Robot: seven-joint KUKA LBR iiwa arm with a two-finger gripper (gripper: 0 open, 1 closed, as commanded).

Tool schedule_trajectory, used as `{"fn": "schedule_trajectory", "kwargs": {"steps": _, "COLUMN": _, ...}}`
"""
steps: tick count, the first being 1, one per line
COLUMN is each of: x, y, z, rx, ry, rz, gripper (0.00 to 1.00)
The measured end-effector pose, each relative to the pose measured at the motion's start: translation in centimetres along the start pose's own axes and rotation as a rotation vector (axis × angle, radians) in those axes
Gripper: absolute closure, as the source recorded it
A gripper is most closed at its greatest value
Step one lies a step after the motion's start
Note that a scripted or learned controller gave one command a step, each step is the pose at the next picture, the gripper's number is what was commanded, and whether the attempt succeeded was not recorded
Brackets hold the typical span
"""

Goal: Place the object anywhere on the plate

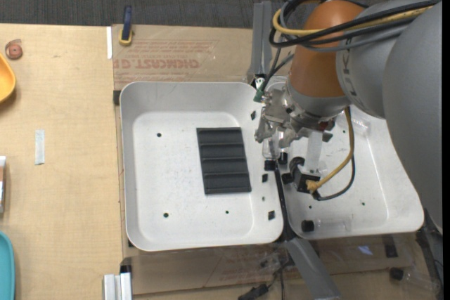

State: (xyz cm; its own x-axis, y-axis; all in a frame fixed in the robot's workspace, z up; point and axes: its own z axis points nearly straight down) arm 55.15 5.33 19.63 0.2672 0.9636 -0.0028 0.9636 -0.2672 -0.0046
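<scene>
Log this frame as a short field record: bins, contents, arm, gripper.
left bin: white, shallow, holds a black ribbed block lying flat near its middle
right bin: white, partly covered by the arm
arm: grey with orange band, reaching in from the right, over the seam between the bins
gripper: low over the bins' shared edge, right of the block, apart from it
gripper state: cannot tell
held item: none seen
plate: cannot tell
</scene>
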Motion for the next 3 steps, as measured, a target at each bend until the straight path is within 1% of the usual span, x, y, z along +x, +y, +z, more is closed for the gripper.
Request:
{"fn": "schedule_trajectory", "kwargs": {"steps": 1, "x": 6.8, "y": -4.2, "z": -3.1, "rx": -0.003, "ry": 0.000, "rz": -0.228, "gripper": 1.00}}
{"fn": "schedule_trajectory", "kwargs": {"steps": 2, "x": 8.7, "y": 3.2, "z": -10.2, "rx": -0.003, "ry": -0.002, "rz": -0.026, "gripper": 1.00}}
{"fn": "schedule_trajectory", "kwargs": {"steps": 3, "x": 13.1, "y": 0.8, "z": -8.8, "rx": -0.001, "ry": -0.002, "rz": -0.155, "gripper": 1.00}}
